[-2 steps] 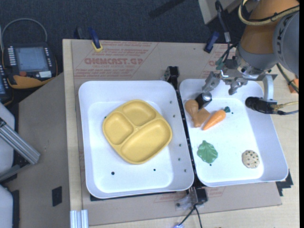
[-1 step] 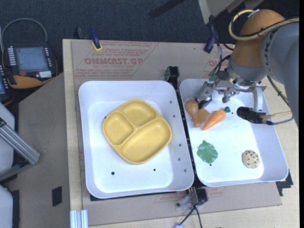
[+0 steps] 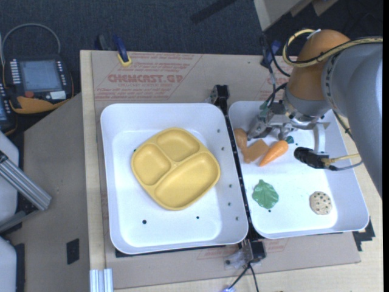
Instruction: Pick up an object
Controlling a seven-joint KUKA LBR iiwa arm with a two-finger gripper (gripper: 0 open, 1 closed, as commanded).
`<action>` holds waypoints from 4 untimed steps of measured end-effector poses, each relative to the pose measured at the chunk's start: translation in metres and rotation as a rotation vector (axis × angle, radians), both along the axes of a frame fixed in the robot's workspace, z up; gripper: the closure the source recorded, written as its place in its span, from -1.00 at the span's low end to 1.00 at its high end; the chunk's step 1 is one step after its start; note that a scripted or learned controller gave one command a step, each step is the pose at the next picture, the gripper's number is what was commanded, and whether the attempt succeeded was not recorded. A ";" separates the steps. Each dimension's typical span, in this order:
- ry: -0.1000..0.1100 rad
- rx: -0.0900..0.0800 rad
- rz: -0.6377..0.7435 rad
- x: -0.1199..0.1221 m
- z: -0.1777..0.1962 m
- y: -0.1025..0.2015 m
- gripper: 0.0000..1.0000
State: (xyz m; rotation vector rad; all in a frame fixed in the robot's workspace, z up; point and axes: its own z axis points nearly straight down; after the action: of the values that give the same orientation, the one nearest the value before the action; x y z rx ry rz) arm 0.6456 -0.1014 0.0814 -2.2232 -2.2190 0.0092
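Note:
The right bin [image 3: 346, 190] holds an orange carrot [image 3: 275, 152], a pale orange wedge [image 3: 255, 150] and a small orange piece [image 3: 241, 140] near its far left corner. Nearer the front lie a green leafy piece [image 3: 265, 194] and a speckled cookie [image 3: 320, 202]. My gripper [image 3: 271, 126] hangs low over the far part of this bin, just behind the carrot and the wedge. Its metal head hides the tips from the camera, and no object is seen held.
A yellow divided plate [image 3: 176, 167] lies in the middle of the left bin [image 3: 121, 212]. A black part with a yellow cable [image 3: 311, 157] hangs from the arm over the right bin, right of the carrot. A black clamp [image 3: 220, 93] sits between the bins at the back.

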 end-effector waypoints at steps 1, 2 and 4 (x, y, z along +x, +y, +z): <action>0.000 0.003 0.001 0.001 0.010 0.002 1.00; -0.007 0.002 0.002 -0.004 0.057 -0.006 1.00; -0.008 0.002 0.003 0.000 0.142 -0.011 1.00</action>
State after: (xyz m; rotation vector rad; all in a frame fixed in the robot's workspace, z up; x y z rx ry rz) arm 0.6459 -0.1121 0.2231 -2.2224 -2.2250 -0.0019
